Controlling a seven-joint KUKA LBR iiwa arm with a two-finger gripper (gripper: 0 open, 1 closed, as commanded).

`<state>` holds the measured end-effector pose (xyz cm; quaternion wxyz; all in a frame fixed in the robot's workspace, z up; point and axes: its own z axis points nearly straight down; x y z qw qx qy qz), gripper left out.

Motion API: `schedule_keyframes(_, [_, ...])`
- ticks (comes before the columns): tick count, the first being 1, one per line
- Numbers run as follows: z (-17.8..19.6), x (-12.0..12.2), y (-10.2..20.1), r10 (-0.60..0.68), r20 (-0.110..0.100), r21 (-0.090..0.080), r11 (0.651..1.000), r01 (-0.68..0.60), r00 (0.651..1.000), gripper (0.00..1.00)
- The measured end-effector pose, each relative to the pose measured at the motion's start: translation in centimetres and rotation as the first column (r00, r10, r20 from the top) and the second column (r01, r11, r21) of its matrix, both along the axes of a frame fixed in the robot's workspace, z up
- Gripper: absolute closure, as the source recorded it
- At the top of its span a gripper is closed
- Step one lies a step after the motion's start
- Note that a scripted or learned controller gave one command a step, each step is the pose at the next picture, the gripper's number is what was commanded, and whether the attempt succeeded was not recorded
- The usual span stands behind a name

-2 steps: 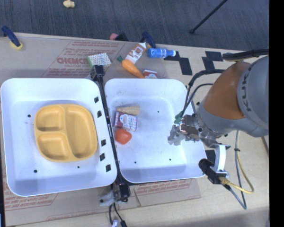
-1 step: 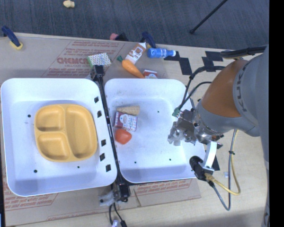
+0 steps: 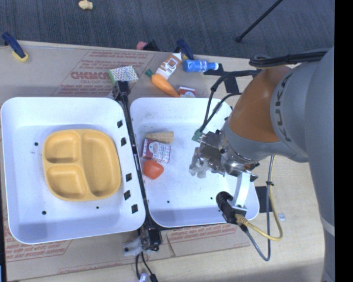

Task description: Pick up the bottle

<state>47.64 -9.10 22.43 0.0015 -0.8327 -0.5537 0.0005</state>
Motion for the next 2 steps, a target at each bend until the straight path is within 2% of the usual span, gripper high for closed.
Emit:
schedule_keyframes(1, [-1.3,0.0,2.0,0.454,-0.001,0.001,0.891,-0.454,0.891,1.0])
schedule_keyframes(2, [-2.2,0.0,3.1,0.551,-0.001,0.002,0.835,-0.551,0.835,1.0])
